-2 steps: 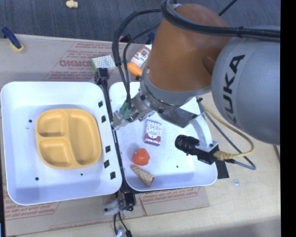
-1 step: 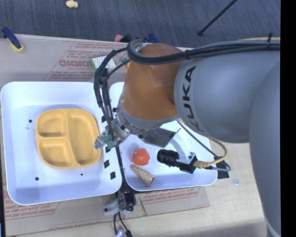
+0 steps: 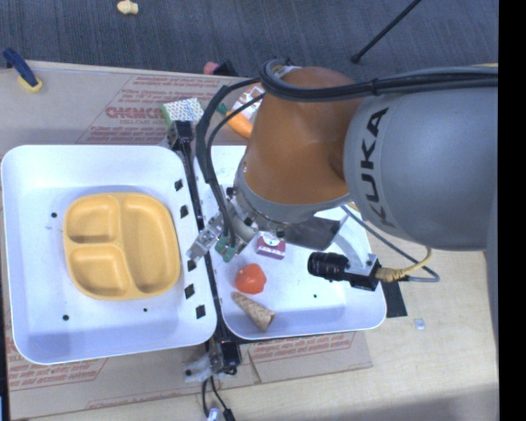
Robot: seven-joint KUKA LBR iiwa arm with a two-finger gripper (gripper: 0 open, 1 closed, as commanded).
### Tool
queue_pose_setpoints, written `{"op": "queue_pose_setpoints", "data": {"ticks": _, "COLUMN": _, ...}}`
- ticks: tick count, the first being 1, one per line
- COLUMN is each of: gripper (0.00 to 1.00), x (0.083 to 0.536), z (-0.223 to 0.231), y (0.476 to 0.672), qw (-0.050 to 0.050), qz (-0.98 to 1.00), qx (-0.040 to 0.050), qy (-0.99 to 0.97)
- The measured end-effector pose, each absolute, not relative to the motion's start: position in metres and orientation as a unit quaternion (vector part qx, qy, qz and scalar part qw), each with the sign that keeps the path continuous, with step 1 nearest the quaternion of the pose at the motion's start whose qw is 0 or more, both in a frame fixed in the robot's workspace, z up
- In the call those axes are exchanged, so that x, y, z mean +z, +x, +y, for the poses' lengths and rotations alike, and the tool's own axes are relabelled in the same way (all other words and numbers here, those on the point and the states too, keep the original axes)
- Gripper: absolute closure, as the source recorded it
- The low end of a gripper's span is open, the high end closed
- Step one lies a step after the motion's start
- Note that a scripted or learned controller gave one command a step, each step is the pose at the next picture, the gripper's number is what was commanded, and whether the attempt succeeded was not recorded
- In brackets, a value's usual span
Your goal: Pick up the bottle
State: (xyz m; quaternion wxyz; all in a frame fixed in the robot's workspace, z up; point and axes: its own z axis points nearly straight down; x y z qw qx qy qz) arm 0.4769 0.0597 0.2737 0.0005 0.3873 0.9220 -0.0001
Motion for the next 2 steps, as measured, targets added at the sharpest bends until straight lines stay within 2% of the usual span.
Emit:
{"op": "queue_pose_setpoints", "data": {"ticks": 1, "gripper": 1.0, "x": 0.257, "z": 0.114, "y": 0.476, "qw": -0.002, "qz": 0.954, "qx": -0.0012, "qy": 0.301}}
{"op": "queue_pose_setpoints", "data": {"ticks": 2, "gripper": 1.0, "x": 0.282, "z": 0.115, "y": 0.476, "qw": 0.0, "qz": 0.973, "qx": -0.0004, "qy": 0.233}}
